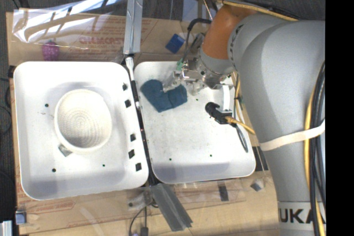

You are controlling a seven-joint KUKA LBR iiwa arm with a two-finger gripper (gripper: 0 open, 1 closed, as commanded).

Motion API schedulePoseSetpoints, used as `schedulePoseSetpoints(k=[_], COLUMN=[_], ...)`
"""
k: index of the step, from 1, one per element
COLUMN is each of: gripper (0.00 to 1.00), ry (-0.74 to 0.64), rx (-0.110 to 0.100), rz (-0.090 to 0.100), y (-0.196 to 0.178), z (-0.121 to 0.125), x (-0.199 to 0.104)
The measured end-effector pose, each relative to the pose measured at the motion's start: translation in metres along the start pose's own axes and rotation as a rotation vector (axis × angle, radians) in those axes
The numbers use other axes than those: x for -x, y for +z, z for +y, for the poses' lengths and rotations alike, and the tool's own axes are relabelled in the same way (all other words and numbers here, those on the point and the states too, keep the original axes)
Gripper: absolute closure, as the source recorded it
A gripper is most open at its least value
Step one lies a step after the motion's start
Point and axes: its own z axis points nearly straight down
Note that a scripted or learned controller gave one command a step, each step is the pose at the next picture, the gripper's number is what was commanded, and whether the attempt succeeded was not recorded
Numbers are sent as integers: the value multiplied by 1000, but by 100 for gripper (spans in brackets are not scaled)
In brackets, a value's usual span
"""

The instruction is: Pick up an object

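The robot's gripper point(178, 79) sits just beside a crumpled dark blue cloth point(164, 95) in the right-hand shallow white bin point(199, 166), grip state unclear.

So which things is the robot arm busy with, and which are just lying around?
For the job: the gripper, the blue crumpled thing right beside it, the bin it lies in.

Just lying about: the white bowl in the other bin, the small blue block and the purple thing behind the bins.
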Motion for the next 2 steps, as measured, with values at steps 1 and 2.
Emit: schedulePoseSetpoints(k=[1,2], gripper=[100,100], ry=[-7,-302], rx=[-4,0], rz=[2,-2], y=[-8,-98], z=[0,-7], x=[-2,-78])
